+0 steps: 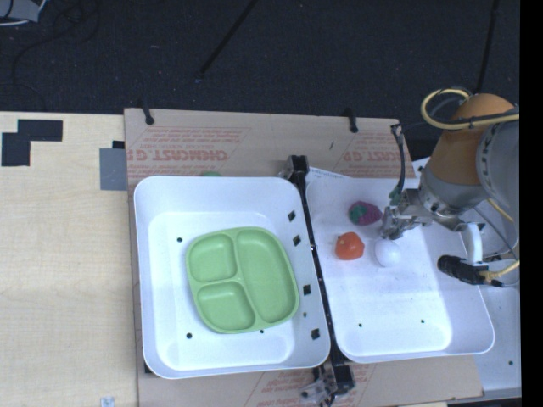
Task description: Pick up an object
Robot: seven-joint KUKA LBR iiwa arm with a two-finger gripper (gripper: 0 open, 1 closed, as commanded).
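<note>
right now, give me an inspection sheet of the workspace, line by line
surface: two shallow white bins side by side on cardboard, the left bin and the right bin.
job's things: orange-red object, white ball and a purple and green object, all in the right bin's upper part.
clutter: green divided plate in the left bin.
grippers: gripper low over the right bin, just above the white ball; finger state unclear.
cables: yellow loop on the arm; dark cables on the floor behind.
surroundings: wooden bench, dark carpet.
</note>
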